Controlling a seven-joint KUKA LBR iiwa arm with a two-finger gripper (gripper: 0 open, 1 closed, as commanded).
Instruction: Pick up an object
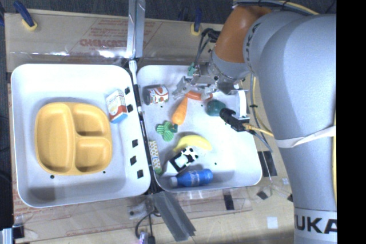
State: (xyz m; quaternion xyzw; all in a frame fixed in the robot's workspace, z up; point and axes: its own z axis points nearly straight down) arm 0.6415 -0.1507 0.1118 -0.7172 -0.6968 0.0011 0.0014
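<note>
Two shallow white bins, the left bin (23,123) and the right bin (240,158), are seen side by side on the bench (86,37). All places below are given from the orange carrot (180,112), which lies at a slant in the upper middle of the right bin.

The pincer (193,87) is held low, just above and slightly right of the carrot's upper end. It is carried by the grey arm (297,66), whose orange band (234,37) is seen farther up and to the right. Whether the pincer is spread or pressed together cannot be told. A small red-orange patch is glimpsed directly under it, just beside the carrot's upper end, but what it belongs to cannot be made out.

Left of the carrot, near, a small can (155,94) is laid on its side. Right of the carrot, a teal rounded thing (215,107) is found. Just below the carrot's lower tip a green toy (167,130) is placed, and below the carrot a yellow banana (193,142) is laid crosswise. Farther below, a black-and-white item (186,158) is set against the banana's underside. A blue bottle (194,178) is laid on its side farthest below the carrot, by the bin's wall.

Well to the carrot's left, in the left bin, a yellow divided tray (73,137) is set. A small carton (116,106) is placed just beside its upper right corner.
</note>
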